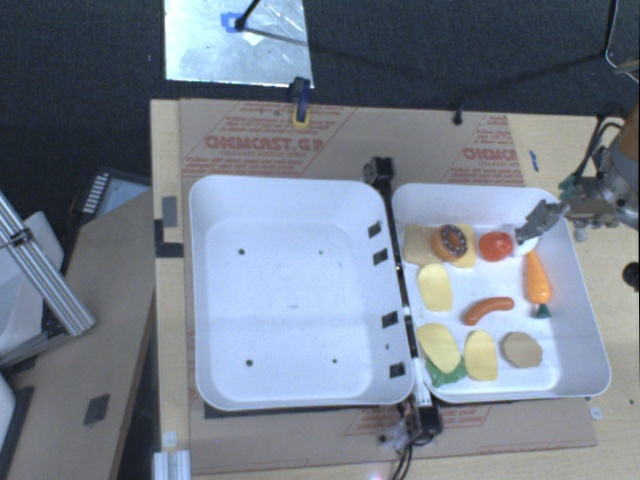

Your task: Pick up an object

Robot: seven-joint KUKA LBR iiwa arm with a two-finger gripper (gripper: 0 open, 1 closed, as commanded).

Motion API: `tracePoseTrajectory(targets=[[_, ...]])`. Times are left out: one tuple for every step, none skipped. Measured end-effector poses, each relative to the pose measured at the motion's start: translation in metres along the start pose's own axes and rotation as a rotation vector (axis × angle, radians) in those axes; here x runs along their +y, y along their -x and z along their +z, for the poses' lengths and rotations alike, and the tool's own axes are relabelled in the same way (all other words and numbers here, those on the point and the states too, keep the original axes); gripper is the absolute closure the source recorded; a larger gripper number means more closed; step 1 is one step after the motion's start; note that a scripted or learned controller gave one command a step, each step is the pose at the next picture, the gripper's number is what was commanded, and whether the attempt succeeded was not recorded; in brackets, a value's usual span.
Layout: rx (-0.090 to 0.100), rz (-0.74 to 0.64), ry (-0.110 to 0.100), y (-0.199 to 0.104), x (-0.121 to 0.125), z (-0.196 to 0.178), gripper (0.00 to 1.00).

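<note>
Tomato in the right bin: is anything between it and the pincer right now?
Nothing visible stands between them. The pincer sits just right of the tomato, with bare bin floor in the gap. The carrot lies below the pincer, off that line, and the donut is on the tomato's far side.

The arm (615, 183) is cut off by the right edge.
</note>
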State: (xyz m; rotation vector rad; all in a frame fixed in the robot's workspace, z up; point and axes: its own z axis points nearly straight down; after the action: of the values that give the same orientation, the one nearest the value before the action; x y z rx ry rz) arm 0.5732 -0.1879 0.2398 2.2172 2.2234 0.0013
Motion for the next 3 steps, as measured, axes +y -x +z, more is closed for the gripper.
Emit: tracePoseTrajectory(targets=[[0.006, 0.0, -0.014, -0.047, -0.037, 0.137, 0.0], [0.0, -0.006, 0.005, -0.069, 0.033, 0.154, 0.0], [0.001, 0.003, -0.003, -0.06, -0.024, 0.155, 0.0]])
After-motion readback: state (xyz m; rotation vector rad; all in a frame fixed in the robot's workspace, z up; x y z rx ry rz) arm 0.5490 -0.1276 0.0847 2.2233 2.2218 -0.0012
